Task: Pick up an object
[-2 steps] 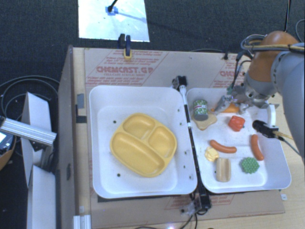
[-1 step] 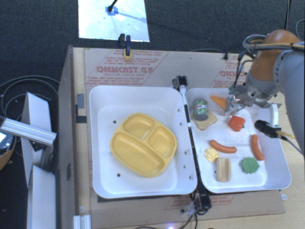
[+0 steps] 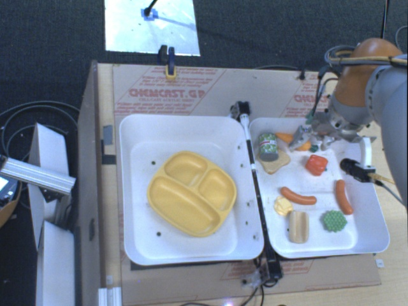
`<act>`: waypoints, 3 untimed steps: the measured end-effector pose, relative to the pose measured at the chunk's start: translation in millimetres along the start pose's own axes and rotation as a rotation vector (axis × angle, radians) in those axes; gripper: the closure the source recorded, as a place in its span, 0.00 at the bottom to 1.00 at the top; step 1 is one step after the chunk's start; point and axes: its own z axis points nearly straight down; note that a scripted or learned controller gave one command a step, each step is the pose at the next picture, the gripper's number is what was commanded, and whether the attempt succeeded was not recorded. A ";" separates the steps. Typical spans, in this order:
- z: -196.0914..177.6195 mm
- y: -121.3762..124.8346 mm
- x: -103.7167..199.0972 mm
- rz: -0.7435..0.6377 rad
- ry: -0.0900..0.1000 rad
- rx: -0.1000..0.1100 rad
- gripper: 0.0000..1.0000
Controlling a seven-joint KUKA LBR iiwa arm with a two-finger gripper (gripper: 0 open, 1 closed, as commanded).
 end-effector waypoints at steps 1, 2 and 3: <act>-10.7 -1.1 -1.0 -0.002 0.000 0.007 1.00; -10.6 -1.1 -1.0 -0.002 0.000 0.007 0.00; 10.5 -34.1 -7.5 -0.002 0.002 -0.022 0.00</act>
